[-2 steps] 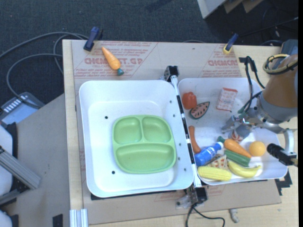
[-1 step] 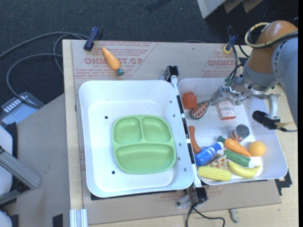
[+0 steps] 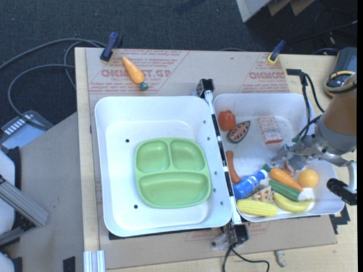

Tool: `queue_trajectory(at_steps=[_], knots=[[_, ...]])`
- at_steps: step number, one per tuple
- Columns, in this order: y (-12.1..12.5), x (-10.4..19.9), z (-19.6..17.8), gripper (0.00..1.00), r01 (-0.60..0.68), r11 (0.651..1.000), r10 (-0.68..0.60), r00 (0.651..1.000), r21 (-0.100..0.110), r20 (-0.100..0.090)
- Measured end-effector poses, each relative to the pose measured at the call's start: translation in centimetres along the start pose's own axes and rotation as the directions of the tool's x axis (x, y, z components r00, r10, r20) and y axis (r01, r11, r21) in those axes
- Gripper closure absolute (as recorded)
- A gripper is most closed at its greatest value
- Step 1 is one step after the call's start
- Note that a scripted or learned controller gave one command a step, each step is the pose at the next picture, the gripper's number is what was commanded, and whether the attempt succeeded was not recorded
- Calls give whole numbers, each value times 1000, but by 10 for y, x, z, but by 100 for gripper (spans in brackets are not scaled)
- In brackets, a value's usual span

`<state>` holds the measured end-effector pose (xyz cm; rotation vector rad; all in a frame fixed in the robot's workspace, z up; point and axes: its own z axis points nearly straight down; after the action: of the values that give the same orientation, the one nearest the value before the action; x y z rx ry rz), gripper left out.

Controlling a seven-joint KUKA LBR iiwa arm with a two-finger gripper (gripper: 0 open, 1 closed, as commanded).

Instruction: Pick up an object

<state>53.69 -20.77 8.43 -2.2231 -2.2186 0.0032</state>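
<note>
Reaching in from the right, the grey arm (image 3: 340, 120) hangs low over the right bin (image 3: 255, 103), and its pincer (image 3: 290, 154) sits down among the toys there. I cannot tell if the pincer is clenched or released, because it is small and dark against the pile. Just beside it lie an orange ball (image 3: 308, 178) and a carrot (image 3: 285, 179) with a green end. A blue bottle (image 3: 250, 183) lies near them, with a yellow corn cob (image 3: 257, 209) and a banana (image 3: 290, 203) at the front of the bin. Farther back rest a red pepper (image 3: 227, 119), a watermelon slice (image 3: 239, 131) and a small white packet (image 3: 270, 129). The left bin (image 3: 113, 118) holds a green plate (image 3: 172, 172) with three parts. Another carrot (image 3: 134, 71) lies on the desk (image 3: 187, 64) behind the left bin, well apart from the arm.
</note>
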Motion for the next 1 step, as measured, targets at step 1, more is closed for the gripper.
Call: queue_trajectory(at_steps=[1], knots=[[92,72,-63,0,4,1000,-4,1000,-5,-1]])
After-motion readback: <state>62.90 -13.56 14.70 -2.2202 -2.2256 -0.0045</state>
